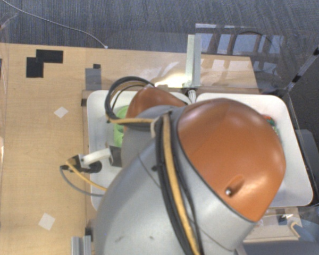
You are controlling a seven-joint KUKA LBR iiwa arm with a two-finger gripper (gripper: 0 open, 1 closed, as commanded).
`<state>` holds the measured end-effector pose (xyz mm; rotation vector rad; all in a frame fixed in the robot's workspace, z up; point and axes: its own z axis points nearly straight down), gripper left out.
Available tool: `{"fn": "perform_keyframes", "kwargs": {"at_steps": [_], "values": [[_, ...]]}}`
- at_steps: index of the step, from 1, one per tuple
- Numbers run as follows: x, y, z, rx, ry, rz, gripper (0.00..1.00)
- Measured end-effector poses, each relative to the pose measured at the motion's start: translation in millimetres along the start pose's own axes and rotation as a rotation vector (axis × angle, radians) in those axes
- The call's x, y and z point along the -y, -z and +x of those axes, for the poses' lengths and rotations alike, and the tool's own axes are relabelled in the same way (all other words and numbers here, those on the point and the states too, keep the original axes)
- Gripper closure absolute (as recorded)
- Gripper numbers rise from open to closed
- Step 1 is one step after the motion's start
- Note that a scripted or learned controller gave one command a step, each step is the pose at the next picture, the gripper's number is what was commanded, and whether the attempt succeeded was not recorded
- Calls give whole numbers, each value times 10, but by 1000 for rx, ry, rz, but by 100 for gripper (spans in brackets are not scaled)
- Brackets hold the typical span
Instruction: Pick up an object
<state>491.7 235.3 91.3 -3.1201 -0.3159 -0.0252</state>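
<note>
— Where is the thing to pick up?

— In the camera view, a green object [119,132] lies in the left bin [95,121], tucked against the arm [218,158], which hangs over both bins. A small green-and-red bit [270,122] peeks out in the right bin [297,158].

— And the gripper [123,145]?

— It is low beside the green object. Wide or narrow, I cannot tell, because the arm covers it.

— What could go wrong?

— I'd judge it could close off-centre, push the object against the bin wall, and lift away with nothing.
</note>
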Motion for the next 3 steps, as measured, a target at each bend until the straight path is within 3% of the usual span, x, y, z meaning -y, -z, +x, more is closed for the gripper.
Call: {"fn": "perform_keyframes", "kwargs": {"at_steps": [1, 2, 3], "values": [[-67, 352, 313, 12, 1, -1, 100], [28, 814, -31, 12, 4, 1, 100], [-54, 2035, 295, 7, 4, 1, 100]]}}
